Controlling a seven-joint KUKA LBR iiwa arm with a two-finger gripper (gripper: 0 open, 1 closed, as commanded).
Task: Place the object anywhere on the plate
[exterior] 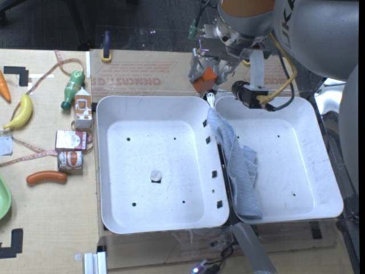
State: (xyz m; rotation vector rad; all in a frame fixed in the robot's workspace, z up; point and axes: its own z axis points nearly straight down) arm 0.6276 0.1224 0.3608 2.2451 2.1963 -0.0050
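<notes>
A grey-blue cloth (236,164) lies draped along the wall between the two bins, mostly in the right bin (302,153). Its narrow upper end rises toward the back rim, just under my gripper (207,90). My gripper hangs over the back edge where the two bins meet, and a small orange piece (204,82) shows at its lower end. Whether anything is held there is hidden from this angle. A sliver of a green plate (3,201) shows at the far left edge of the bench. A small white round thing (155,177) rests on the floor of the left bin (114,153).
On the bench left of the bins lie a banana (20,113), a carrot (4,87), a green bottle (73,88), a small carton (83,110), a can (71,160), a sausage (47,178) and a measuring tape (40,79). A cardboard sheet (142,73) sits behind the bins.
</notes>
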